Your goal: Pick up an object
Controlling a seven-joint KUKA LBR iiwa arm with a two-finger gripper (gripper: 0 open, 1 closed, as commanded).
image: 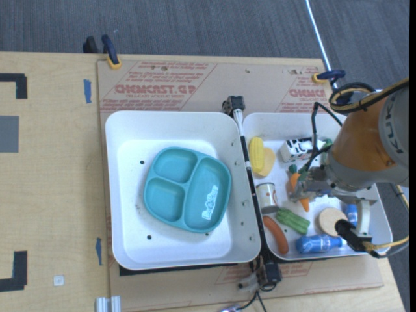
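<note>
The gripper (311, 186) was down in the right bin (383, 221) among the toys, beside a carrot (294, 178); its state could not be told. Nothing was visibly lifted; pickup remained outstanding.

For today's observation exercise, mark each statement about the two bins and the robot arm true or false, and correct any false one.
1. A teal divided plate lies in the left bin. True.
2. The yellow toy lies in the left bin. False: it lies in the right bin, near the divider.
3. The arm reaches over the right bin. True.
4. The blue bottle stands upright on the plate. False: it lies on its side at the right bin's near edge.
5. The red sausage lies beside a green vegetable. True.
</note>
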